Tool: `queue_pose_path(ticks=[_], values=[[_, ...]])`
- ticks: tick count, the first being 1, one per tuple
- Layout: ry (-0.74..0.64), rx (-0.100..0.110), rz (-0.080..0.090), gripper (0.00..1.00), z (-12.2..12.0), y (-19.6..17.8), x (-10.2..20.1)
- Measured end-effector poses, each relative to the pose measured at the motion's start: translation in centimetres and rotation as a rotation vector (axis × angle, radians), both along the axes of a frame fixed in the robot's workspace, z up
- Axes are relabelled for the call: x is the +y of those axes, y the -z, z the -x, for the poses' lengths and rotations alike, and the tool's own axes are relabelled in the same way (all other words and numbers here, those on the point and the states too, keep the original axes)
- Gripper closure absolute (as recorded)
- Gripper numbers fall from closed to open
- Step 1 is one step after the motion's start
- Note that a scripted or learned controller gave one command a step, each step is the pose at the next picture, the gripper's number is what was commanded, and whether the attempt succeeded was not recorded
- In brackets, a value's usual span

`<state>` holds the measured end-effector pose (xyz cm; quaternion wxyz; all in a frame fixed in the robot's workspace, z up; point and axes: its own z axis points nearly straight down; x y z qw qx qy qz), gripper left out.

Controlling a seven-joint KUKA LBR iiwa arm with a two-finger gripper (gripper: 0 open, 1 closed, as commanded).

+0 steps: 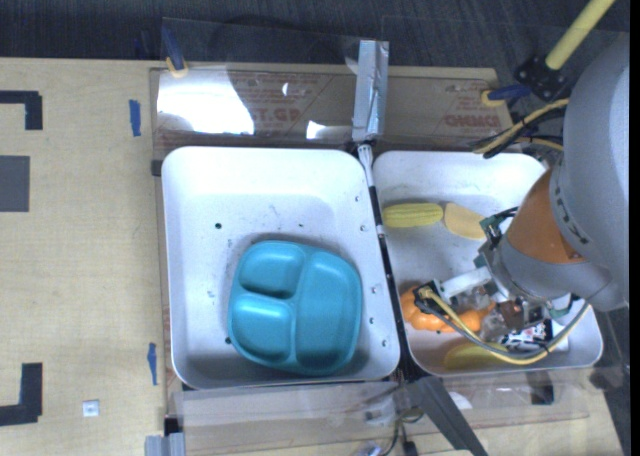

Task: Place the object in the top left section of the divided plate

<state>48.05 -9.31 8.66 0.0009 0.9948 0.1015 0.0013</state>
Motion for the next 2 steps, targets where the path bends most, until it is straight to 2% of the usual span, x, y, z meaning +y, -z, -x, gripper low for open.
queue_pose_path(ticks=[2], values=[[0.002, 0.0, -0.002, 1.0, 0.0, -0.01, -0.08]])
